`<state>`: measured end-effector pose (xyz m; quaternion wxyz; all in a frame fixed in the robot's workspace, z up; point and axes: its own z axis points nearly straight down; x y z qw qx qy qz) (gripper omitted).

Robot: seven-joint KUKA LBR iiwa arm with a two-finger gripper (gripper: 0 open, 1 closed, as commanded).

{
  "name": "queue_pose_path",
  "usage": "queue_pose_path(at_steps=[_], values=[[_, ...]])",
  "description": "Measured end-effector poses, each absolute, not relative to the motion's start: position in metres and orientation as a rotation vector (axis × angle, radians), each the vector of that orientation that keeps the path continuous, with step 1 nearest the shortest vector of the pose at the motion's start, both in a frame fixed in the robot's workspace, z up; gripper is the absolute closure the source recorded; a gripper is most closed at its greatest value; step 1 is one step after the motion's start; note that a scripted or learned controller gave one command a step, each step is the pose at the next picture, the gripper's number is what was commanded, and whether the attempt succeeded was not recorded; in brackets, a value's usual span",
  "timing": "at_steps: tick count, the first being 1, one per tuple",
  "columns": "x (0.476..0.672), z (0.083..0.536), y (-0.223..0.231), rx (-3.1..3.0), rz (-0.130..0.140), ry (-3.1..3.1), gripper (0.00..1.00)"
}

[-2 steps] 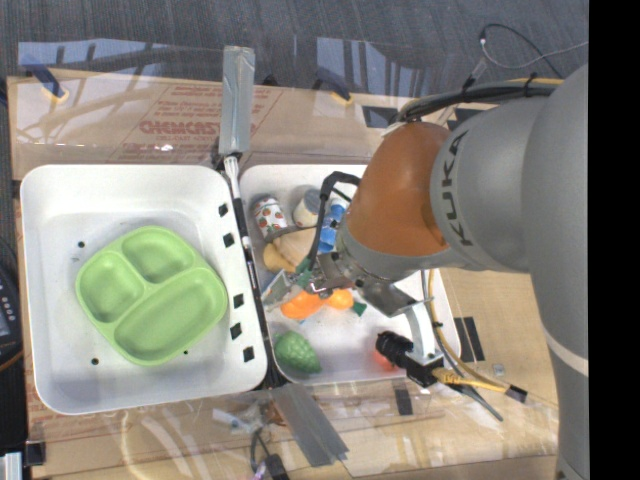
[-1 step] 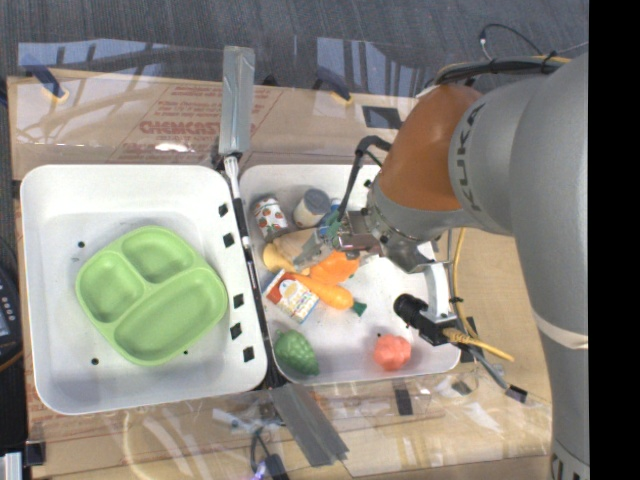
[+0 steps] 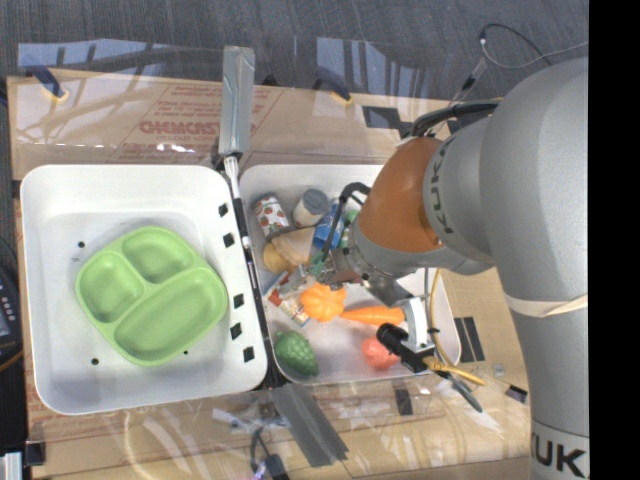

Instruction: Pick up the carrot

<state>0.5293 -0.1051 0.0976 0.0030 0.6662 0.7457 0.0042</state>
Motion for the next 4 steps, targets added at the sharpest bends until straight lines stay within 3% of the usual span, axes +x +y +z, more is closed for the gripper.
queue_pose_path(at_steps=[1, 2, 3, 4], values=[[0.520, 0.191, 0.020, 2.367, -0.001, 2.069, 0.00], [0.536, 0.191, -0.064, 2.465, -0.005, 1.951, 0.00], [0.569, 0.092, -0.142, 2.467, -0.002, 1.947, 0.00], [0.572, 0.102, -0.177, 2.272, -0.003, 2.172, 0.00]])
